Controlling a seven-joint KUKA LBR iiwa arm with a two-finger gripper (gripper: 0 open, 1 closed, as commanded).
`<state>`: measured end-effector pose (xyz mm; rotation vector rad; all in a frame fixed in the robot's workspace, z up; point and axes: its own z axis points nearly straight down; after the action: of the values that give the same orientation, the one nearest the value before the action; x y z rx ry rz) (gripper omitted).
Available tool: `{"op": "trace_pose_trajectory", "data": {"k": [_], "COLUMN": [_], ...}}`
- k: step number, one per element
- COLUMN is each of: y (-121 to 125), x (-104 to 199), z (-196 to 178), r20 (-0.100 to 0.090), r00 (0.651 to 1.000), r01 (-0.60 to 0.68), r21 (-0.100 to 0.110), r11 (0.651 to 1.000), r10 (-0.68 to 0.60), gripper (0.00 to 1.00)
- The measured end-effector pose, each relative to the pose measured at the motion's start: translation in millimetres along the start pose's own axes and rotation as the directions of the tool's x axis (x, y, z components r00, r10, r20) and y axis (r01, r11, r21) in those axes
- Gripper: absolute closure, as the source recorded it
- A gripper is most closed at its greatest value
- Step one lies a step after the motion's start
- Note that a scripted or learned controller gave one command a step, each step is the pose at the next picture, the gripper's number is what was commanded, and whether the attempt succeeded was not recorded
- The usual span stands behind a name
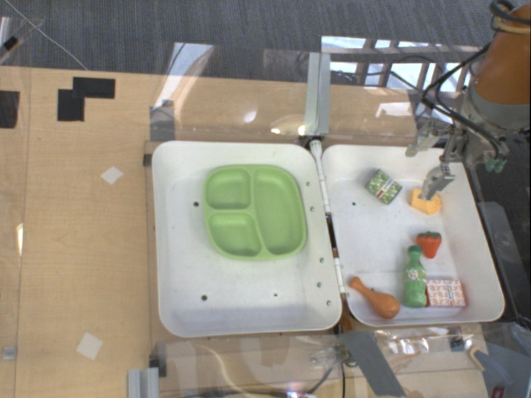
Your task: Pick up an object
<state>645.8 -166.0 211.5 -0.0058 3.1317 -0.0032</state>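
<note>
Over the right bin's point(489, 301) far corner my tool point(433, 186) sits low on the yellow cheese wedge point(427, 204), aiming to grab it, though I cannot tell its grip from this angle.

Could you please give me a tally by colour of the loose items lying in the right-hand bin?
Green: 2, the small green box and the green bottle
Yellow: 1, the cheese wedge
Red: 1, the strawberry
Brown: 1, the drumstick
Pink: 1, the pink packet
Total: 6
</note>
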Motion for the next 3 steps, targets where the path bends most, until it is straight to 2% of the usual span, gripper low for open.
{"op": "trace_pose_trajectory", "data": {"k": [1,2,3], "y": [-38.8,11.9,12.1], "x": [-23.3,-7.5,-11.3], "z": [74.8,123.7,108.8], "r20": [-0.004,0.000,0.012], "r00": [0.993,0.962,0.964], "r01": [-0.115,-0.273,-0.267], "r21": [-0.001,-0.002,-0.002], "r11": [0.993,0.962,0.964], "r10": [0.115,0.273,0.267], "gripper": [0.00,0.00,1.00]}}
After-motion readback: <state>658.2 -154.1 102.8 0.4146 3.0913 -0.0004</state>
